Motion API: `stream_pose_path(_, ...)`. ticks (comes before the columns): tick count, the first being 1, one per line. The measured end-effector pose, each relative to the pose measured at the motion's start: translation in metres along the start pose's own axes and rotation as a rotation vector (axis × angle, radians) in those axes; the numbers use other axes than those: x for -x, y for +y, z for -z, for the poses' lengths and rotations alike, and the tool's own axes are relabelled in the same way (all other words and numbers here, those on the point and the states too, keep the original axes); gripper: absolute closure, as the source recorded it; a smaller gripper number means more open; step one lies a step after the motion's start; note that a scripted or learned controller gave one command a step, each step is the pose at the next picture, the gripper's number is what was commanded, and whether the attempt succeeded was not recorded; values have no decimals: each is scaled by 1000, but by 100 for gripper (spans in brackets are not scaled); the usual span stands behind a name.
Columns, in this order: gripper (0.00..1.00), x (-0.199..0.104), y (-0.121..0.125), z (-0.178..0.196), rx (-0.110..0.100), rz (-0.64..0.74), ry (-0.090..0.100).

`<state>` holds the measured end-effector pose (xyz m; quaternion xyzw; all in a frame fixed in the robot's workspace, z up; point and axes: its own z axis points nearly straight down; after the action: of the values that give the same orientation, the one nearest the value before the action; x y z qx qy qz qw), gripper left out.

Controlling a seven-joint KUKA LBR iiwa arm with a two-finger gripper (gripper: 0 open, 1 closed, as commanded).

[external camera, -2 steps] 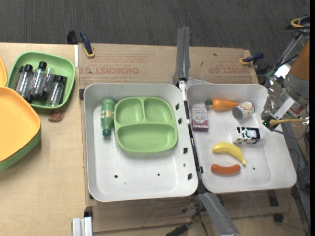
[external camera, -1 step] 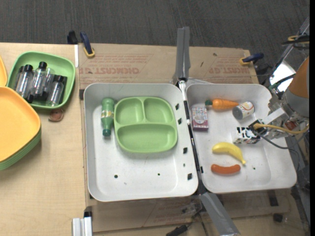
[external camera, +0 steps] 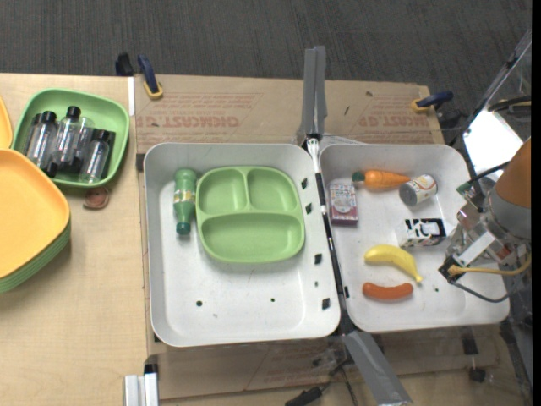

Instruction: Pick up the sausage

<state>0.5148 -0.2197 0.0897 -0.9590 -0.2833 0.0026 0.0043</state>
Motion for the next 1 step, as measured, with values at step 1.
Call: stream_pose_path(1, 100, 34, -19, 15, 6, 97, 0)
